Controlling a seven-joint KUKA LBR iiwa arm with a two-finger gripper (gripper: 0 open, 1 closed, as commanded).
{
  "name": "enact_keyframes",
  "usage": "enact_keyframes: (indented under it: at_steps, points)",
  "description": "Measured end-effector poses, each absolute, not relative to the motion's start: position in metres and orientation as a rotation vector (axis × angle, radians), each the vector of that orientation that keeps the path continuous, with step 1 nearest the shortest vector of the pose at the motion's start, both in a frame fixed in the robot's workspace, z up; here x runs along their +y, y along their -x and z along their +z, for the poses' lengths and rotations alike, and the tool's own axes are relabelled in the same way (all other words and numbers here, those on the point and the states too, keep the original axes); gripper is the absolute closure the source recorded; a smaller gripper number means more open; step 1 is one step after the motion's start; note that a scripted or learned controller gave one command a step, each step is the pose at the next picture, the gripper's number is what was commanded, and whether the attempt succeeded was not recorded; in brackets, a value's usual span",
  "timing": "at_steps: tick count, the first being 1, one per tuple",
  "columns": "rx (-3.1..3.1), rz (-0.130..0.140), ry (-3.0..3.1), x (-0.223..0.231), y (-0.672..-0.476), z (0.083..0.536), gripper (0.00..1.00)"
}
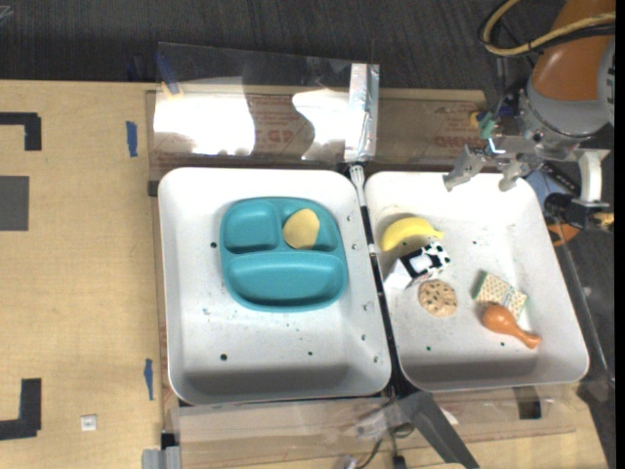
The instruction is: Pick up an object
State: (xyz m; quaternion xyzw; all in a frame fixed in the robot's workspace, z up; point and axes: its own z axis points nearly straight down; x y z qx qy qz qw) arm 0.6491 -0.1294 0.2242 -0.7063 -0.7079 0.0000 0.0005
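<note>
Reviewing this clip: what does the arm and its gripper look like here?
The arm is grey with a rounded orange section above the wrist. Yellow and black cables loop beside it. The gripper is silvery metal with two slim jaws splayed apart.

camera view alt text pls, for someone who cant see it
A grey and orange robot arm's gripper hangs with jaws spread above the far edge of the right bin, which holds a banana, a cookie, a drumstick and a black-and-white block. The left bin holds a teal divided plate with a yellow lemon-like piece in one compartment.
</note>
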Motion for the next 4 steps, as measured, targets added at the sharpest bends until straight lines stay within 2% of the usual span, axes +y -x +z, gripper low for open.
enact_keyframes:
  at_steps: [1, 2, 3, 4]
  points:
    - [-2.212, 0.001, 2.224, -0.027, -0.636, 0.183, 0.0]
    - [-2.466, 0.001, 1.942, -0.033, -0.56, 0.185, 0.0]
    - [-2.344, 0.001, 2.087, -0.023, -0.552, 0.184, 0.0]
    - [-2.403, 0.001, 2.022, -0.052, -0.479, 0.202, 0.0]
